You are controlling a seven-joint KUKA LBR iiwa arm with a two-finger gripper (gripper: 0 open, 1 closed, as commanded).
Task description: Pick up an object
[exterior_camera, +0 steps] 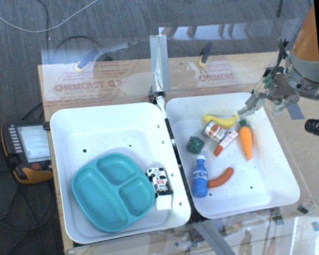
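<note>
My gripper (247,108) hangs at the upper right of the frame, over the top right part of the right bin (279,188), its slim fingertips angled down and left toward the toys; I cannot tell from this angle whether it is parted or closed, and I see nothing held in it. Just left of the tips lies a yellow banana (220,120), and just below them a carrot (246,140) stands lengthwise with its green top upward. Beside the banana sit a small can (213,130) and a red and white tube (225,142), close together. Further left is a dark green lump (195,144), and below it a blue bottle (199,177) next to an orange sausage (221,177). In the left bin (91,123), a teal plate with 3 compartments (113,192) fills the lower area, with a small cow-print carton (160,186) at its right edge.
</note>
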